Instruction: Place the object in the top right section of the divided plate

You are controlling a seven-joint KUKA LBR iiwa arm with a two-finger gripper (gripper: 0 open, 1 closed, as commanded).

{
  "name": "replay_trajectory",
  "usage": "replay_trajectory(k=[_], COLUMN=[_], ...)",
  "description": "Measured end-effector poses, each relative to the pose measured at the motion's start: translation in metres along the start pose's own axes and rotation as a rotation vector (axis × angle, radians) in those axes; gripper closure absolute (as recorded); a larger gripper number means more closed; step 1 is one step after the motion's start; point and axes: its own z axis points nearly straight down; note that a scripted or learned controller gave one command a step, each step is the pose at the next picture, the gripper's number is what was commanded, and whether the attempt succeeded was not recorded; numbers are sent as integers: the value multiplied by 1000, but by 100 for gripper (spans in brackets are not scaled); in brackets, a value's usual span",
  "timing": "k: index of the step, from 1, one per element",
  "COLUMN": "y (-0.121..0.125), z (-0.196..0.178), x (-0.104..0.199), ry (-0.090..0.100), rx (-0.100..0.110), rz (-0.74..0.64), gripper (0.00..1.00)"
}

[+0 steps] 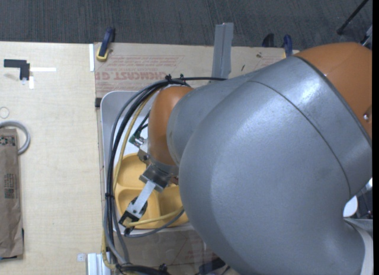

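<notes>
The yellow divided plate [125, 180] lies in the left white bin [105, 109], toward its near end. The jaws hang directly over the plate, slanting down and left, with their tip above the plate's near-left part, close to its rim. Whether the jaws are open or closed cannot be told, nor whether anything sits between them. The grey arm [266, 167] covers the right of the scene, and black cables [117, 131] loop along the bin's left wall. A brown paper bag [9, 197] lies on the counter [56, 149], well to the left.
</notes>
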Motion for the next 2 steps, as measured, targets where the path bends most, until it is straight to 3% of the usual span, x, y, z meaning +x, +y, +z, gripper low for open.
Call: replay_trajectory(k=[1,2], y=[3,2], z=[-1,0], x=[1,1], ry=[4,-6], rx=[-9,6], rz=[297,13], gripper=[100,100])
